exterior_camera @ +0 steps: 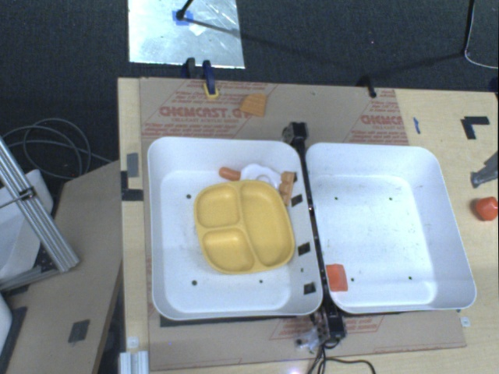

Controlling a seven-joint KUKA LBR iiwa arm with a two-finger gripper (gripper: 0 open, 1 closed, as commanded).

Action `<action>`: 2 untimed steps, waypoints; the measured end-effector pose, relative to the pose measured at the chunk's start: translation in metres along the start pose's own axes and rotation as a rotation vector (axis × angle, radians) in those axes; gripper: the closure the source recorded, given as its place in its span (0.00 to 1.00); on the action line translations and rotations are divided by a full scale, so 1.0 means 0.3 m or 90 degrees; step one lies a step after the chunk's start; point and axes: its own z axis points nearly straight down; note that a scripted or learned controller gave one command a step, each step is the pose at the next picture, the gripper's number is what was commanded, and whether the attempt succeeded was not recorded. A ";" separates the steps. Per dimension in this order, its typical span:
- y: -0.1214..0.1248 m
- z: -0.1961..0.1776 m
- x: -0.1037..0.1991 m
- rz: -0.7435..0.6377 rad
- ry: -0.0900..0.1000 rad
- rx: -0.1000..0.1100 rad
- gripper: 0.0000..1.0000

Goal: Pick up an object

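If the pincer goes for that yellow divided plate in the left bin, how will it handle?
The yellow plate looks like rigid moulded plastic, so probably stiff and light. Its surface looks smooth, so possibly slippery. It lies flat and broad in the left bin, so only its rim or dividers look graspable, and it may tilt when lifted.

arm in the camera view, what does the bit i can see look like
Little of the arm is in frame at the right edge: a slim, plain grey piece tapering to a point. Just below it sits a small orange-red piece; whether that belongs to the arm or is a loose object cannot be told. No cables or markings can be made out.
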 end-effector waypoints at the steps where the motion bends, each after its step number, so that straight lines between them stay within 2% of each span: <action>1: 0.000 0.000 0.000 0.000 0.000 0.000 0.00; 2: -0.018 -0.113 0.000 -0.001 0.000 -0.002 0.00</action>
